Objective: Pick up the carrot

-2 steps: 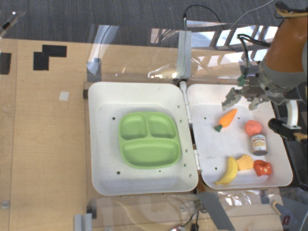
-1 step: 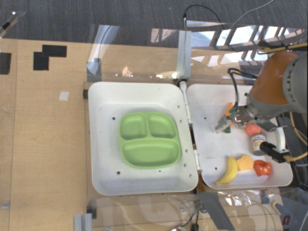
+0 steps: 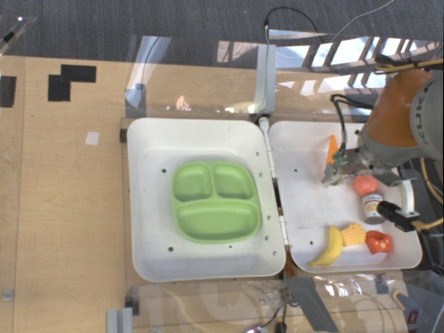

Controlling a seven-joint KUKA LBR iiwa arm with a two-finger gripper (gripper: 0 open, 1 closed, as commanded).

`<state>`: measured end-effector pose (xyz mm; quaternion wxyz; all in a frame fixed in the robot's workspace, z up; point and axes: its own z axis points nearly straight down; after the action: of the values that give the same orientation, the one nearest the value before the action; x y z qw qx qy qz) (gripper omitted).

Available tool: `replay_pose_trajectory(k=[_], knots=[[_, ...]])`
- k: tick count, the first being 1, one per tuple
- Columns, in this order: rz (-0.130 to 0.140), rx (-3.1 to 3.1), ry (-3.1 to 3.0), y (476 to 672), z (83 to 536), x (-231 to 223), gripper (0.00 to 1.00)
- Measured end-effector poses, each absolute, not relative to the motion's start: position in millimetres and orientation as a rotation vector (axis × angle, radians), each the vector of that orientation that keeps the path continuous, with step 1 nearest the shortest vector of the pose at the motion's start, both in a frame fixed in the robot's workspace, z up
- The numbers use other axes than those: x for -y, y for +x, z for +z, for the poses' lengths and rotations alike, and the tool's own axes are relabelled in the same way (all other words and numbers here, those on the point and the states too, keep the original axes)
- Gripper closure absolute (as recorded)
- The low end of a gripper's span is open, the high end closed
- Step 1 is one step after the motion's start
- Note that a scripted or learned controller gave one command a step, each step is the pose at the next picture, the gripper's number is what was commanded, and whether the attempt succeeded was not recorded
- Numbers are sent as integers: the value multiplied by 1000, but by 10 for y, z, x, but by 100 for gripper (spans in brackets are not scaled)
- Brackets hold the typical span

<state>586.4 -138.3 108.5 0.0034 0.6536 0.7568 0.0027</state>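
The two-finger metal gripper (image 3: 331, 177) was poised beside the small orange carrot (image 3: 332, 148) near the right bin's (image 3: 298, 245) far edge; its state could not be told.

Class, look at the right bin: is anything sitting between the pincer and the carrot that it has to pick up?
Nothing visible does. The pincer hangs right beside the carrot in the right bin, with no object between them. The other food items lie nearer the bin's front.
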Motion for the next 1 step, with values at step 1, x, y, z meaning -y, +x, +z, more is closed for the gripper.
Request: replay_pose_trajectory(k=[1], knots=[[5, -2416, 2001, 5819, 1516, 1240, 100]])
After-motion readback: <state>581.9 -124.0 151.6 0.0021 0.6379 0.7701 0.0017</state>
